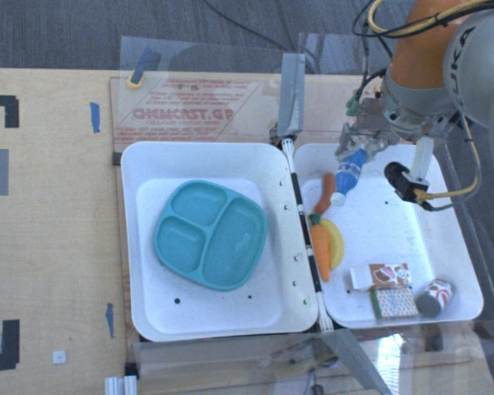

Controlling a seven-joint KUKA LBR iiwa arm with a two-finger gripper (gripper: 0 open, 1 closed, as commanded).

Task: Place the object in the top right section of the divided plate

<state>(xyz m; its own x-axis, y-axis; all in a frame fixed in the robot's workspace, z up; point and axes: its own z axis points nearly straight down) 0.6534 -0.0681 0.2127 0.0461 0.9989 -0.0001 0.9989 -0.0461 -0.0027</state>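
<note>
A teal divided plate (212,234) lies in the left bin (140,167), with two small sections on its left and one large section on its right. My gripper (360,145) hangs over the back of the right bin (445,220). A blue bottle (349,174) with a white cap slants down and to the left from it. The bottle's upper end sits between the fingers, which are shut on it. The cap end points toward the bin divider.
The right bin holds a small red-orange piece (328,188), a carrot (321,249) beside a banana (336,243), a white-and-red box (380,276), a green box (394,303) and a small can (433,296). A black cable end (405,181) hangs beside the gripper.
</note>
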